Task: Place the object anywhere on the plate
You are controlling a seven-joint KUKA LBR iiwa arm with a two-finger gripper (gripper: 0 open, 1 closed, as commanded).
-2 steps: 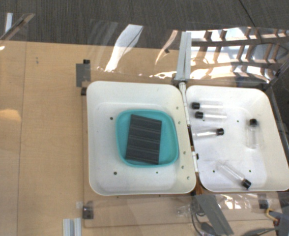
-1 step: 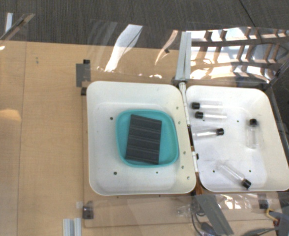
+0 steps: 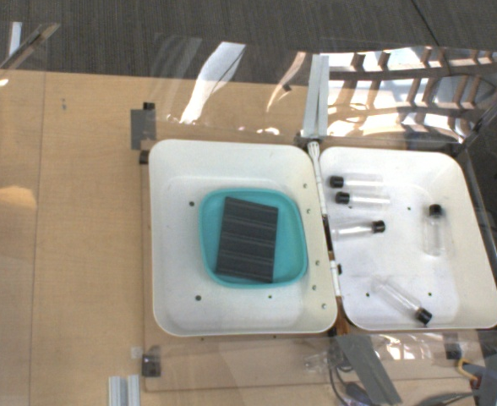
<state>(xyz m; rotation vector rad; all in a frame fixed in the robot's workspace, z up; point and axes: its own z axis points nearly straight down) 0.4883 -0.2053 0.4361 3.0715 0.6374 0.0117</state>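
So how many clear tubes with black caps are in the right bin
5 clear plastic tubes with black caps: three near the left wall, one upright at right, one at the front.

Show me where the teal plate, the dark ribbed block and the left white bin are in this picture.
teal plate point(image 3: 209, 227): camera view, on its bare left rim.
dark ribbed block point(image 3: 248, 238): camera view, on the middle of its top face.
left white bin point(image 3: 232, 163): camera view, on its far inner wall.

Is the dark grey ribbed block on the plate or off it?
On it. The dark grey ribbed rectangular block lies flat inside the teal square plate, in the left white bin.
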